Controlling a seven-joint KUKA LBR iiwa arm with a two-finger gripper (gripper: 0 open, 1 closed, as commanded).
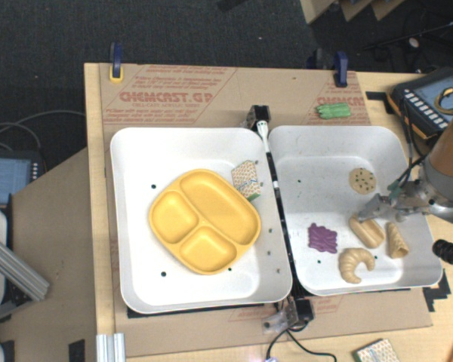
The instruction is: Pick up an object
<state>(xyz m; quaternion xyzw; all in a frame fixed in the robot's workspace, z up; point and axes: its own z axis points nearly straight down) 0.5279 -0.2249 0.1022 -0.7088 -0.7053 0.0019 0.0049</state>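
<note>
Two white bins sit side by side on the bench, and the action is over the right bin (317, 138). The gripper (379, 211) reaches in from the right edge at a low angle, its metal tip down among the pretend foods. From where I stand I cannot tell whether it is apart or closed, and nothing shows clearly as caught in it.

Just below and touching or nearly touching the tip lies a tan bread roll (367, 231). Beside that, to the right, is a small cone-shaped pastry (396, 240), and below both, near the bin's front wall, a curved croissant (356, 264). A chocolate-chip cookie (362, 179) lies above the gripper, a little apart from it. A purple bunch of grapes (322, 238) rests to the left, well clear of the tip.

The left bin (128, 202) holds a yellow divided plate (204, 220) with three compartments, and a small patterned packet (246, 178) tucked at its upper right edge; its print is too small to read.

On the brown board (98, 111) under the bins, red lettering behind the left bin reads something like "CHEMCAST GP", with finer lines around it that I cannot make out. A similar red mark sits behind the right bin, partly covered by a green object (334, 111).
</note>
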